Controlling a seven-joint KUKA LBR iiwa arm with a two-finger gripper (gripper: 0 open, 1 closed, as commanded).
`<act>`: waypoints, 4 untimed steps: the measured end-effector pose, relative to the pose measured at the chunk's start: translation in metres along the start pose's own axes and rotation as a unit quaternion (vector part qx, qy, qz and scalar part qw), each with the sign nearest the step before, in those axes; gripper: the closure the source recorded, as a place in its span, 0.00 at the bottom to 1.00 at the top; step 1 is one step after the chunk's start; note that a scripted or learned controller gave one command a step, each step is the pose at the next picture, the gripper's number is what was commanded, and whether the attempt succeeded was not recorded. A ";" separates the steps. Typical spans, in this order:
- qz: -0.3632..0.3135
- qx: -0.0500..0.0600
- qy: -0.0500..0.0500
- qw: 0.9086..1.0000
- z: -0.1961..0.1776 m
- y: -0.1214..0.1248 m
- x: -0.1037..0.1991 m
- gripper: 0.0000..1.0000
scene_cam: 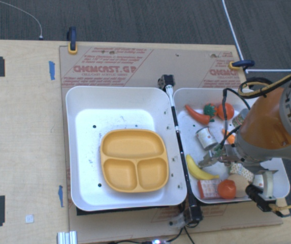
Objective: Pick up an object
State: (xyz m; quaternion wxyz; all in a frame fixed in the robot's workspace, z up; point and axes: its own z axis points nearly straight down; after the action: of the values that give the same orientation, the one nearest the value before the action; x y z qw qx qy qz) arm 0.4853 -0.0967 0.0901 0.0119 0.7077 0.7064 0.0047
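The right bin [282,179] holds several small objects. A yellow banana [198,169] lies by its left wall, and a silver can [204,136] lies just above it. At the back are a red chili pepper [198,115] and an orange-red fruit with a green top [222,111]. A red tomato [227,188] and a red-and-white packet [207,188] sit at the front. My gripper [212,156] hangs over the bin's middle, between the can and the banana, open with nothing between its fingers. The arm hides the bin's right part.
The left bin [79,136] carries a yellow three-section plate [134,159]. A black clamp [166,81] sits on the wall between the two bins. Cables loop over the arm at the right. Cardboard lies under both bins.
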 end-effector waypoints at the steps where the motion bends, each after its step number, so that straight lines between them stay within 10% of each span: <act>1: -0.003 0.002 0.006 1.000 -0.001 0.000 -0.009 0.00; 2: 0.000 -0.003 -0.002 1.000 -0.011 0.002 -0.015 1.00; 3: 0.000 -0.003 -0.002 1.000 -0.011 0.002 -0.015 0.00; 4: 0.001 0.003 0.000 1.000 0.000 -0.002 0.000 0.00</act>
State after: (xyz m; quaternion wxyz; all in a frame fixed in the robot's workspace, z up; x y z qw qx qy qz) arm 0.4834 -0.0971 0.0902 0.0098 0.7088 0.7053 0.0021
